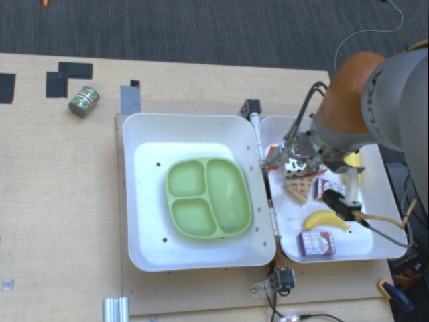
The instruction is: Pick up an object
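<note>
My arm (375, 92) comes in from the right, grey with the orange band bulging over the back of the right bin (385, 180). My claw (295, 161) hangs low over that bin's left part, close to the wall it shares with the left bin (131, 200). My own wrist and its cables cover the tips, so I cannot tell whether the claw is spread or closed, and I see nothing held in it.

The things I could pick lie in the right bin. A tan wedge like a toast slice (299, 188) lies just below the claw in this view, near it, though I cannot tell whether they touch. A banana (323, 219) lies farther toward the front of the bin, past the wedge, and a small dark red packet (316, 244) sits beside the banana at the front edge. A bit of red shows at the claw's left, against the bin wall; I cannot make out what it is. Something yellow peeks out under my wrist toward the right.

The left bin holds a green divided plate (209, 198) with three compartments, well apart from the claw. On the bench (53, 213), far left, a small can (84, 102) lies on its side.
</note>
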Available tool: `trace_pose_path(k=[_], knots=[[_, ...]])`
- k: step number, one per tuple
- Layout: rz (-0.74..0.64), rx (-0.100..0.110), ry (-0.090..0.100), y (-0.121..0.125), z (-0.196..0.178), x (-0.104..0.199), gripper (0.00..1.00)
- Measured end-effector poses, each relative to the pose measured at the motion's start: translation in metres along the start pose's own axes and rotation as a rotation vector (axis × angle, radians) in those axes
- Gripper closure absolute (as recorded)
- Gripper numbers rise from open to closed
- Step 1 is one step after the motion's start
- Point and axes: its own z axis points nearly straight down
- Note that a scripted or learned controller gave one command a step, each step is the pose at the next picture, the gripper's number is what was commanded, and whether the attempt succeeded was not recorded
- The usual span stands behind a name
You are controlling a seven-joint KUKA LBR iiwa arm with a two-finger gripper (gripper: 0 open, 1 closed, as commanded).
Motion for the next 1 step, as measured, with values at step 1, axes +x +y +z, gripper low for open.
trace_pose_path(k=[1], knots=[[0.0,0.0,0.0,0.0001,0.0001,0.0,0.0]])
